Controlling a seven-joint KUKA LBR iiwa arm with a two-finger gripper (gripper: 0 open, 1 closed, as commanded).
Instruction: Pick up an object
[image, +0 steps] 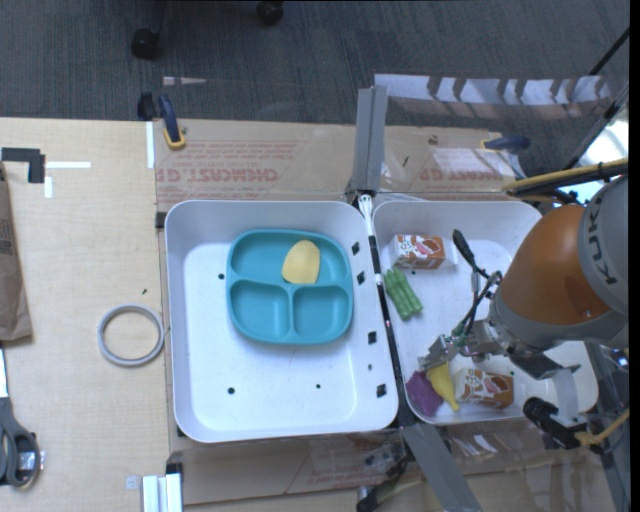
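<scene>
One wooden surface (80, 270) carries two shallow white bins side by side. The left bin (270, 400) holds one teal divided plate (290, 295) with three compartments; one yellow lemon-like item (301, 262) lies in the far compartment, toward its right.

The right bin (440, 215) holds five loose items: one small packet (418, 251) with orange and white print at the far end, one green pod-like piece (402, 294) just near of it, one purple item (422, 394) at the near left corner, one yellow item (441, 385) touching the purple one, and one second printed packet (487, 387) just right of these. Print on both packets is too small to read.

One arm (550, 275) with its orange band reaches in from the right. Its pincer (447, 350) sits low over the near cluster, just above the yellow item. Whether it is spread or pinching cannot be told.

Cardboard (240, 160) beyond the bins bears reversed red lettering, not legible. On the surface to the left: one tape ring (131, 334).
</scene>
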